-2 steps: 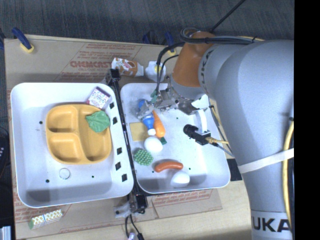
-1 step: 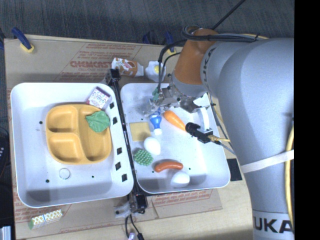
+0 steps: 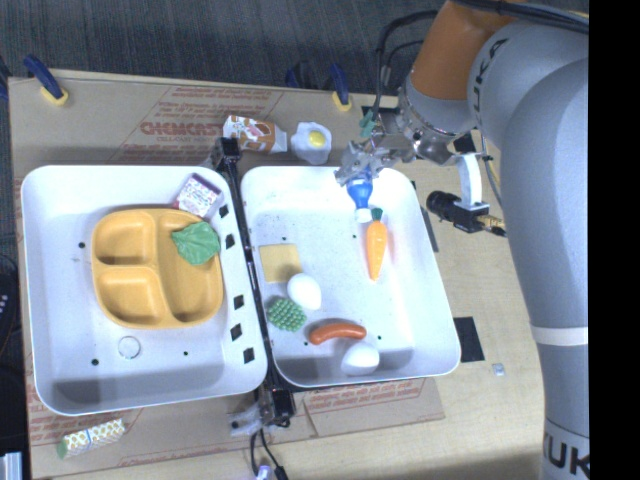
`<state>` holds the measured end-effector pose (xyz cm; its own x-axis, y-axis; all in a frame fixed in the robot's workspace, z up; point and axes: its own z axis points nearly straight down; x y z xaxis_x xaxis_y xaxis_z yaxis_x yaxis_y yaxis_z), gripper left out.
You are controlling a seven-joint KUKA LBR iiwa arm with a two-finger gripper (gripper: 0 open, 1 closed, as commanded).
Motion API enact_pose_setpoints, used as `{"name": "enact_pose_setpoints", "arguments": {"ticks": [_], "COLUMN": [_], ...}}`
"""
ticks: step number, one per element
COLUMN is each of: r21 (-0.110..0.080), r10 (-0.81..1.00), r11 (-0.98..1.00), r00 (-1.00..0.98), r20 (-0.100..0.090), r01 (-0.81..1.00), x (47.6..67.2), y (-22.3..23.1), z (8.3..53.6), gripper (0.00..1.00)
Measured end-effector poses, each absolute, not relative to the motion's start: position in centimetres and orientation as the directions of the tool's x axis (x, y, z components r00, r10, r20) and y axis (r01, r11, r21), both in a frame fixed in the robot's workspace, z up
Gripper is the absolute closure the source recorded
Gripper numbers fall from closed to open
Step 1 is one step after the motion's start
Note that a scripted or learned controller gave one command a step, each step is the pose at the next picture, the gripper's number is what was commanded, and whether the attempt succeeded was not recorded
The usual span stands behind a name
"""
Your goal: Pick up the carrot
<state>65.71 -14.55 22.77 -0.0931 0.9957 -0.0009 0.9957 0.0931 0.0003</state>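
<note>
The orange carrot (image 3: 375,251) with a green top lies in the right bin (image 3: 425,298), near its right wall, pointing toward the front. My gripper (image 3: 361,196) hangs over the bin's back right part, its blue and white tip just above and left of the carrot's green end. From this view I cannot make out whether it touches the carrot. Nothing is visibly held.
In the right bin also lie a yellow cheese square (image 3: 280,263), a white egg (image 3: 304,291), a green vegetable (image 3: 286,314), a sausage (image 3: 337,331) and a white lump (image 3: 360,356). The left bin (image 3: 50,298) holds a yellow divided tray (image 3: 150,268), a green leaf (image 3: 197,241) and a small packet (image 3: 198,195).
</note>
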Motion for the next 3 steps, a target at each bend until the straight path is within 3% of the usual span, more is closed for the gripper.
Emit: {"name": "enact_pose_setpoints", "arguments": {"ticks": [1,2,3], "r21": [-0.002,-0.004,-0.004], "r10": [0.996,0.950,0.948], "r11": [0.094,0.314,0.317], "r00": [-0.094,-0.314,-0.317], "r20": [0.000,0.002,0.001], "r01": [0.996,0.950,0.948], "x": [65.7,63.3,63.3], "y": [-14.5,-16.5,-16.5], "z": [22.6,9.1,10.2], "gripper": [0.00,0.00,1.00]}}
